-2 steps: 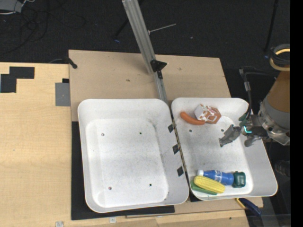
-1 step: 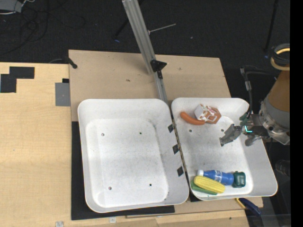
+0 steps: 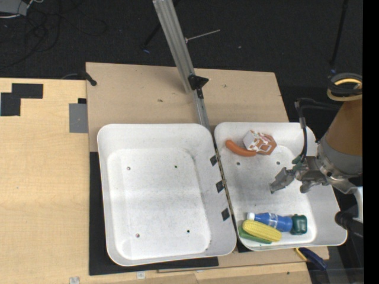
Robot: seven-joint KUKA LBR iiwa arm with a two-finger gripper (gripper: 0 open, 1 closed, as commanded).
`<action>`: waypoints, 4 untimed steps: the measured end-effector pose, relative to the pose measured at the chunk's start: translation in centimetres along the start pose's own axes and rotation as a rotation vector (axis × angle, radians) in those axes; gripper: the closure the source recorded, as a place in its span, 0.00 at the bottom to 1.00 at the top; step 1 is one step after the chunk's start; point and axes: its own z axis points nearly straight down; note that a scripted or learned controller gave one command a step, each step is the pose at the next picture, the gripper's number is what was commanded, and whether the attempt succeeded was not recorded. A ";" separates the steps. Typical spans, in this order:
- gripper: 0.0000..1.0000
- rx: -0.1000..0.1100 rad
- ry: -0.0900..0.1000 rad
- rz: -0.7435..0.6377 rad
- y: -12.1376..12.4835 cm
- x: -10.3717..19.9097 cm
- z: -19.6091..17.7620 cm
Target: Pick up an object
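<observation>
**Now: gripper low over the right bin, objects along its edges**

Reaching in from the right, the grey arm (image 3: 346, 141) with its orange band brings the gripper (image 3: 283, 182) over the middle of the right bin (image 3: 308, 132), towards that bin's right side. Whether the fingers are spread or closed cannot be told from this slant; the dark tips merge into one shape, and nothing can be made out between them.

All the loose objects lie in the right bin, apart from the gripper. Near its far edge, close to the far left corner, sits an orange sausage-shaped toy (image 3: 238, 149), and just beside it, touching or nearly so, a red-and-white object (image 3: 259, 142). Along the near edge lies a yellow corn cob (image 3: 261, 232), closest to the near left corner. Just behind it lies a blue bottle (image 3: 278, 221) on its side with a white cap pointing left. A green piece (image 3: 299, 224) sits at the bottle's right end; whether it is part of the bottle or a separate thing is unclear.

The left bin (image 3: 157, 191) stands beside the right one, their inner edges meeting along a line of small black clips (image 3: 219, 186). A slanted metal rail (image 3: 177, 46) rises from behind the bins.
</observation>
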 end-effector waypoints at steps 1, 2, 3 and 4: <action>0.00 0.001 0.001 0.000 -0.2 0.8 6.3; 0.00 -0.006 -0.001 0.002 -0.1 0.8 11.4; 1.00 -0.006 -0.001 0.010 -0.2 0.6 10.3; 1.00 -0.010 -0.002 0.006 -1.2 0.8 5.0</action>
